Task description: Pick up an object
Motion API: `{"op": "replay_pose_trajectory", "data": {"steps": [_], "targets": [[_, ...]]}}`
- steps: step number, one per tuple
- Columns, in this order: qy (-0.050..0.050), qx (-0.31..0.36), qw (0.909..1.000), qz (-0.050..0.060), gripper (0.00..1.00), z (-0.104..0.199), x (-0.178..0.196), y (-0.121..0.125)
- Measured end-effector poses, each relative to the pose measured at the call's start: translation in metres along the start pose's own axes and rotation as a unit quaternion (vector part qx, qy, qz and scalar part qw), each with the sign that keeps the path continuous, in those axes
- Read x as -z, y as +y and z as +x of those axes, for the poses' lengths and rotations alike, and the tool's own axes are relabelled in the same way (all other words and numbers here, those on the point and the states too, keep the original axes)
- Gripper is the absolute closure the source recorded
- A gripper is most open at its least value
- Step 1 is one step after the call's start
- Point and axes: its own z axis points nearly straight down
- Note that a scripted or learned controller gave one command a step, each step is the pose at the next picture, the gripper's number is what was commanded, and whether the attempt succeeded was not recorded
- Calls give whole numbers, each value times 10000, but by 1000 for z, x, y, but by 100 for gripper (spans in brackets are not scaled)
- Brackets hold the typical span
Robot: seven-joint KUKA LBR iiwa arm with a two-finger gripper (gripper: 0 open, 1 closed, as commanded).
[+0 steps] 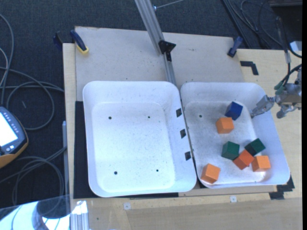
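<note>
Dark carpet with loose cables surrounds the wooden surface [120, 56], which carries two white bins side by side. Next to the left bin [132, 138], the right bin [273, 143] holds seven small cubes: a blue cube [234, 110] near the back, four orange ones and two green ones (most bunched toward the front right corner). At the right rim, the tool [263, 106] hangs just beside the blue cube, nothing between its fingers; how wide it stands, I cannot tell.

The light wooden bench [120, 56] carries two shallow white plastic bins side by side: left bin [91, 128], right bin [278, 143].
</note>
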Motion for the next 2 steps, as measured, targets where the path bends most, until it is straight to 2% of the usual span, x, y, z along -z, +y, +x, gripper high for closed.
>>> {"op": "replay_pose_trajectory", "data": {"steps": [1,2], "targets": [[15,0,10000,46,0,11,-144,15],[7,-11,10000,25,0,5,-169,-2]]}}
